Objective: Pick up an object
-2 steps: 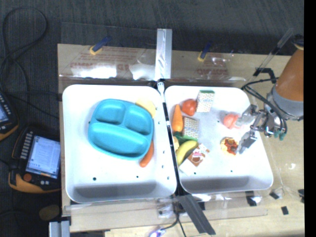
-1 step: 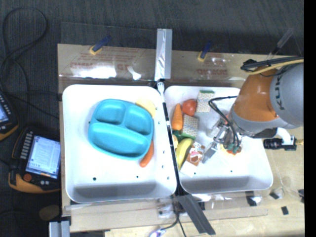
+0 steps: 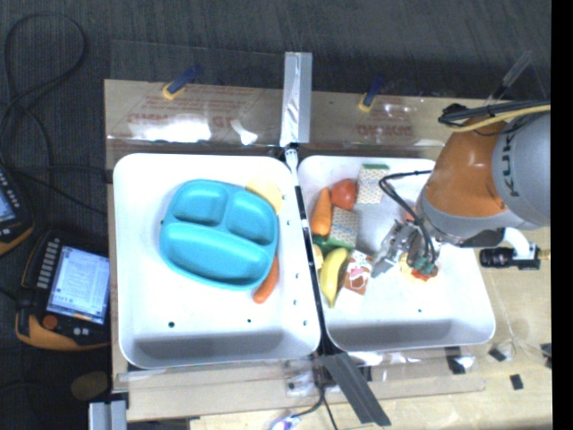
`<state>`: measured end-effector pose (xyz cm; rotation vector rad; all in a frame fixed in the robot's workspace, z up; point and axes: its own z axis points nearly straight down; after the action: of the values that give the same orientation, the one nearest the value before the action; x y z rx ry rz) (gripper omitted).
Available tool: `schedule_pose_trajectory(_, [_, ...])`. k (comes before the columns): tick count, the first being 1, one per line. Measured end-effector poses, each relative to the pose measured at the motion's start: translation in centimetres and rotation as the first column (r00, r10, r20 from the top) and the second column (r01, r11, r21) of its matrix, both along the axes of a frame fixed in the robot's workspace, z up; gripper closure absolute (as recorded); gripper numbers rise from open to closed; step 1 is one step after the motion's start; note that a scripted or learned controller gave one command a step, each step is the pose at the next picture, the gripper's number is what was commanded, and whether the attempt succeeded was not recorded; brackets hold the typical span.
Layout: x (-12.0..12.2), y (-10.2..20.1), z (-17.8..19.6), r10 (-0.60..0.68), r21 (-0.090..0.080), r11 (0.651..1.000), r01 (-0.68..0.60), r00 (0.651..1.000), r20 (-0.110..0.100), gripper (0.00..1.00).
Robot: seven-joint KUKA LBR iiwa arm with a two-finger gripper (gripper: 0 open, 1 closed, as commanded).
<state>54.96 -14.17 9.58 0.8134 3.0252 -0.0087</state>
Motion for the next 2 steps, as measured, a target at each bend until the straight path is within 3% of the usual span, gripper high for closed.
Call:
schedule_pose_trajectory(1, [-0.14,2.56,1.74,0.118,0.005,0.993,-0.118,0.993,-0.012,1.0])
schedule_pose_trajectory(2, [-0.11,2.56,2.29,0.119,0.005,0.993,-0.119,0.993,-0.017,1.0])
